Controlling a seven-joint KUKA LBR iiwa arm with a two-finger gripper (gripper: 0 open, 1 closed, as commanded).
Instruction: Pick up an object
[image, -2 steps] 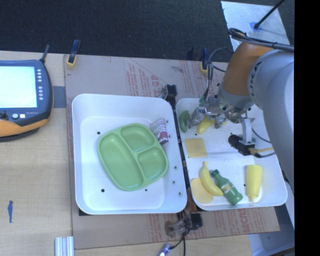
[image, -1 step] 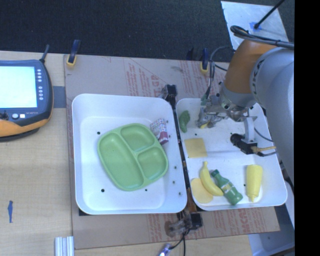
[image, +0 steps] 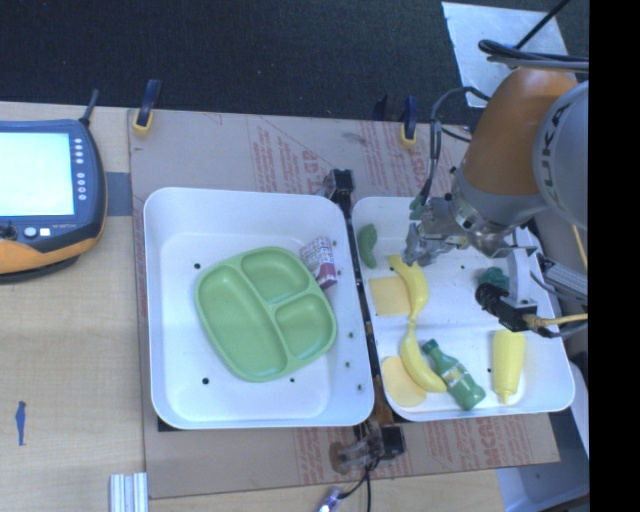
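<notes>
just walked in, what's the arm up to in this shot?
The KUKA arm has reached in over the right bin, its pincer low near the bin's far-left part, just above a yellow banana. Nothing is visibly held. That bin also holds a second banana, a green bottle, a corn cob and flat yellow pieces. The left bin holds a green divided plate and a small can.
</notes>
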